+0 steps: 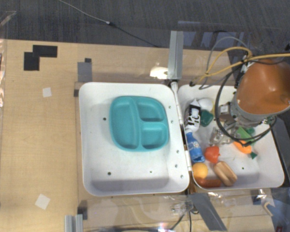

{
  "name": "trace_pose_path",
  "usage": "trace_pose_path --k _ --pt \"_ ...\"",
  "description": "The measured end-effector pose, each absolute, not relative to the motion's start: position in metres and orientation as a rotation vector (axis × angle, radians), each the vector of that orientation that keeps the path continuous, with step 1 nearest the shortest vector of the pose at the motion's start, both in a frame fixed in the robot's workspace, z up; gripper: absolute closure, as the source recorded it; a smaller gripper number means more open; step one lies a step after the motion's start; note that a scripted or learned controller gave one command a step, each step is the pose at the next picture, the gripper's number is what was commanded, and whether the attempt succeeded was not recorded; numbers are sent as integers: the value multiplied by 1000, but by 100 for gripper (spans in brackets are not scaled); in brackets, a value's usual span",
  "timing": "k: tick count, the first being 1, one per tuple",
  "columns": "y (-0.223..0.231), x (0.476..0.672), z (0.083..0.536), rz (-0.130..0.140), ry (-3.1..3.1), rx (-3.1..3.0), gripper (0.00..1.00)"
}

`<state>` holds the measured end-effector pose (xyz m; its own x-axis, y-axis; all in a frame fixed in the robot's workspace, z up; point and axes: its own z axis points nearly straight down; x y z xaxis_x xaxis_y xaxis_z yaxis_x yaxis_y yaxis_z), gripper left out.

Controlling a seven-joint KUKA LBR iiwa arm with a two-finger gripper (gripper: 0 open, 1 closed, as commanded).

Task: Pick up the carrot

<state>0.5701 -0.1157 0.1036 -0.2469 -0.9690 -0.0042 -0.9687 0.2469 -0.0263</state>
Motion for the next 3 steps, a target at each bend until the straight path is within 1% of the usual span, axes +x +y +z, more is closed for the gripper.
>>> trace_pose_path --k 1,2,3 --pt "-211 537 273 -33 2369 -2048 100" --pt "-205 503 92 -8 2343 -2085 100" --pt "-207 491 286 -34 2180 -2249 100"
